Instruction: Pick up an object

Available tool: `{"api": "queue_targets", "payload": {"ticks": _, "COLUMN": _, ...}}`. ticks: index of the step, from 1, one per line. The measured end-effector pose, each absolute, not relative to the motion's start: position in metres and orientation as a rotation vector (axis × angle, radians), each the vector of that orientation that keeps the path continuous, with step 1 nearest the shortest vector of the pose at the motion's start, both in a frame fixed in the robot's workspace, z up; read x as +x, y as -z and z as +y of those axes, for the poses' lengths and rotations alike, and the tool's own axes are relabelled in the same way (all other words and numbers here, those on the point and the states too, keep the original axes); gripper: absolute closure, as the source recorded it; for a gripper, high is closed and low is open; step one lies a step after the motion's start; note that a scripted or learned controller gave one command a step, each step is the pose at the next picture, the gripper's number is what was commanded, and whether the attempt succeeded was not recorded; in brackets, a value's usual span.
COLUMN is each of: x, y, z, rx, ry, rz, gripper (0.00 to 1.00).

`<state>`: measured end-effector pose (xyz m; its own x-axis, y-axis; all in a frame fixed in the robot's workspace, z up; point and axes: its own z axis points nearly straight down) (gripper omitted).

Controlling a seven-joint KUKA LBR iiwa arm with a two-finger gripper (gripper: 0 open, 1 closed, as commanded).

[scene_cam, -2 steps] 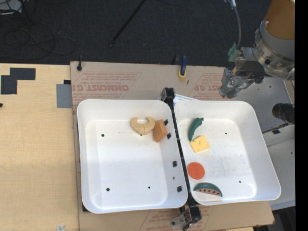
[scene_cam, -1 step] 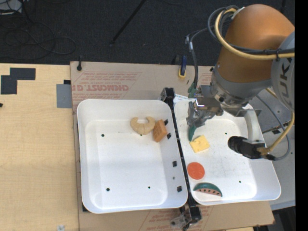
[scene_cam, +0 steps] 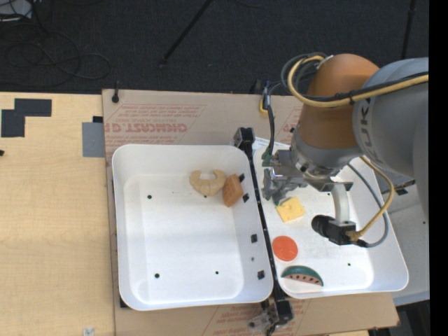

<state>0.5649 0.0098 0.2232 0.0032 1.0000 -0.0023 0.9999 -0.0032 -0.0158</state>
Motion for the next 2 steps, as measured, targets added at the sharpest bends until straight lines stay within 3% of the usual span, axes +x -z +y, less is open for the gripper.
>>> {"api": "queue_targets", "payload": {"ticks": 1, "x": 0.553, "y": -0.184, "z": -0.01, "rx": -2.218, "ry": -0.01, "rz": -2.215, "gripper": 1.0}}
{"api": "queue_targets", "payload": {"ticks": 2, "x": 0.588, "y": -0.187, "z": -0.052, "rx": -2.224, "ry": -0.003, "rz": -2.22, "gripper": 1.0}}
